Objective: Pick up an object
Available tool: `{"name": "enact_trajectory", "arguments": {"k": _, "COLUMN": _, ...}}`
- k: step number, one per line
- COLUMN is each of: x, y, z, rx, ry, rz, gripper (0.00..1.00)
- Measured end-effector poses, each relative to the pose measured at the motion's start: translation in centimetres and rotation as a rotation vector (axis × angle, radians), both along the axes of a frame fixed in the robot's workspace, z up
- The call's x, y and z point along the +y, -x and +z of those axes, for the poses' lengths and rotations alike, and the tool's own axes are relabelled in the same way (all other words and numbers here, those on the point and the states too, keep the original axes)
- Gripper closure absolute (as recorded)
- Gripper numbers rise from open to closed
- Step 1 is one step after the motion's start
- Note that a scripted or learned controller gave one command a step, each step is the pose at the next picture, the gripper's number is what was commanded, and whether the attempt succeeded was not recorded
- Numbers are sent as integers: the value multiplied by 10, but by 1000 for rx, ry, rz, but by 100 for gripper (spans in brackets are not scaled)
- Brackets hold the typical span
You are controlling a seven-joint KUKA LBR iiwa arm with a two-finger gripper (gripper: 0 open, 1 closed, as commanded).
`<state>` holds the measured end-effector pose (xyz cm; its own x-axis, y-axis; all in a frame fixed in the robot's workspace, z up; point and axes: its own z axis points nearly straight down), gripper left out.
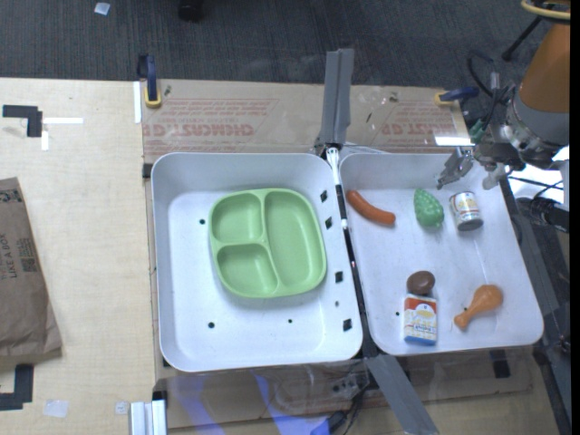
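The right bin [494, 261] holds an orange sausage [370, 207], a bumpy green toy [429, 207] and a small silver can [466, 211] near its far side. A brown round piece [420, 284], a small white and orange carton [420, 319] and a tan drumstick [478, 305] lie near its front. My gripper [473, 172] hangs over the bin's far right corner, just behind the can and the green toy. Its two fingers are spread apart, open, with nothing between them.
A green divided plate [268, 241] lies in the left bin [181, 270]. A grey divider bar [337, 98] stands behind the gap between the bins. A brown paper bag [23, 270] rests on the bench at the far left.
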<state>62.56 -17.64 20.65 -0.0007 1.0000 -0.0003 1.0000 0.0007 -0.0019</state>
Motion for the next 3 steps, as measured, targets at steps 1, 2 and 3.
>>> {"name": "enact_trajectory", "arguments": {"k": 1, "x": 19, "y": -33, "z": -112, "rx": -4, "ry": 2, "rz": 61, "gripper": 0}}
{"name": "enact_trajectory", "arguments": {"k": 2, "x": 19, "y": -34, "z": -102, "rx": -5, "ry": 4, "rz": 64, "gripper": 100}}
{"name": "enact_trajectory", "arguments": {"k": 3, "x": 74, "y": -34, "z": 10, "rx": -4, "ry": 1, "rz": 83, "gripper": 100}}
